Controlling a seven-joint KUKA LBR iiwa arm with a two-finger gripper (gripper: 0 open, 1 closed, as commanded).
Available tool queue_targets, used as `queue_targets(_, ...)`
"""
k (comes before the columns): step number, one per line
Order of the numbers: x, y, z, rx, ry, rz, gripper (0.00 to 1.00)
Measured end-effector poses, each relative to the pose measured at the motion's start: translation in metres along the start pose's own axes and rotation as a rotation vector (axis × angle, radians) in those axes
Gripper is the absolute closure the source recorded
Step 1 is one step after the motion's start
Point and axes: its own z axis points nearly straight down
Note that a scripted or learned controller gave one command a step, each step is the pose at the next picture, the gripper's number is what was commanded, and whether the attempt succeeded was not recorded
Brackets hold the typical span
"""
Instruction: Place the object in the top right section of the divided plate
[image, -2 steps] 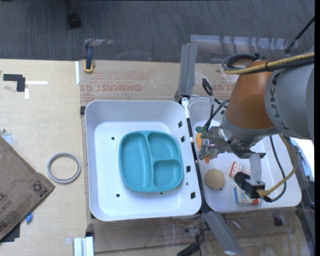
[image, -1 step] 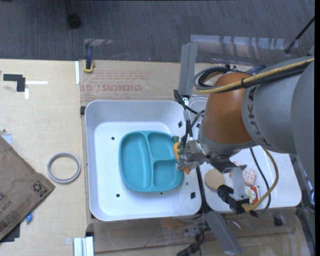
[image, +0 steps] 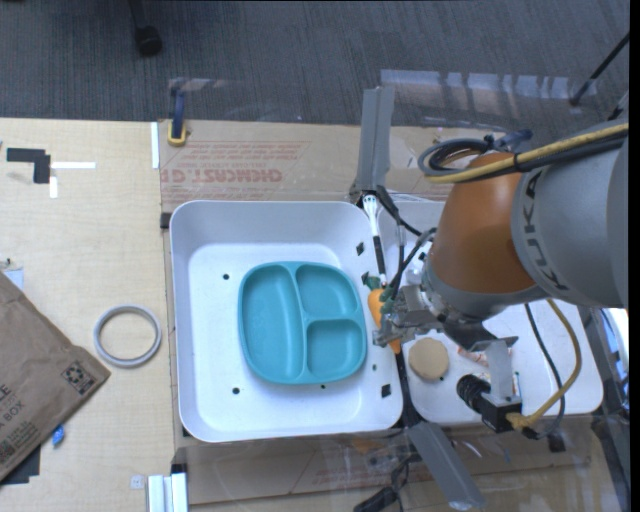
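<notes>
A teal divided plate (image: 300, 322) lies in the middle of the left white bin (image: 200, 300). It has one long section on its left and two smaller ones on its right, and all three look bare. My gripper (image: 388, 318) hangs under the grey and orange arm, over the wall between the two bins and just right of the plate. A small orange object (image: 375, 300) shows at the gripper's left side, with a hint of green above it. The wrist hides how it is held. A round tan object (image: 430, 358) lies in the right bin, just below the gripper.
The arm's orange band (image: 480, 240) and cables cover most of the right bin (image: 560, 385). A grey ring (image: 127, 334) and a cardboard box (image: 35, 380) lie on the wooden bench to the left of the bins.
</notes>
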Motion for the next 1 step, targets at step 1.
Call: queue_targets(1, -0.0001, 0.0001, -0.0001, -0.001, 0.000, 0.000, 0.00)
